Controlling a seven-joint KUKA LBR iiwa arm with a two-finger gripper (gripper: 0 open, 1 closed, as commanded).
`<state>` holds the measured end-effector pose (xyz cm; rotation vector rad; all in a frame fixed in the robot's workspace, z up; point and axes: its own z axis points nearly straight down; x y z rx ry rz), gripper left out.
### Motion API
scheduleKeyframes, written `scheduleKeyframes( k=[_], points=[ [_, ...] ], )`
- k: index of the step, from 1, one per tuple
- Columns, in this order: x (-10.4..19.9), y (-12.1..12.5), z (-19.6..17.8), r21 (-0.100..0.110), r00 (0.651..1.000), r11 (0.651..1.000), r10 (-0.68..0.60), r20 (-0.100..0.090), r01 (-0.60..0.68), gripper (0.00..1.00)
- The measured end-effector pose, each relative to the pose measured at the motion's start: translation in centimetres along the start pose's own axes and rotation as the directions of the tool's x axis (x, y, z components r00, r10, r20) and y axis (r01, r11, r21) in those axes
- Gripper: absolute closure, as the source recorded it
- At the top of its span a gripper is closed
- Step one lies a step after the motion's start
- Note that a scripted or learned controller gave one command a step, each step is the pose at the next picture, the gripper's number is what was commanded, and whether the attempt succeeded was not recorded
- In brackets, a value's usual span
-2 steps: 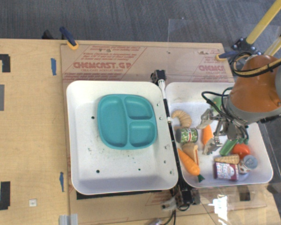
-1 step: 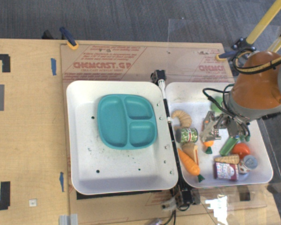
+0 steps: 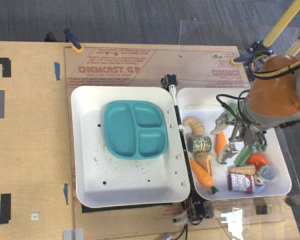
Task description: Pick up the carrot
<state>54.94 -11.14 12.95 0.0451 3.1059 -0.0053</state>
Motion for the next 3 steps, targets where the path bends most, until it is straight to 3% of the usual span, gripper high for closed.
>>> scheduleKeyframes(
  k=[1,2,3],
  points=[
    [-1.6,-0.9,4.0,0.003,0.968,0.968,0.251,-0.022,-0.251,0.0],
    [-2.1,-0.9,2.6,0.002,0.968,0.969,0.249,-0.008,-0.249,1.0],
    [2.5,-3.1,-1.5,0.006,0.967,0.967,0.254,-0.029,-0.254,1.0]
  ],
)
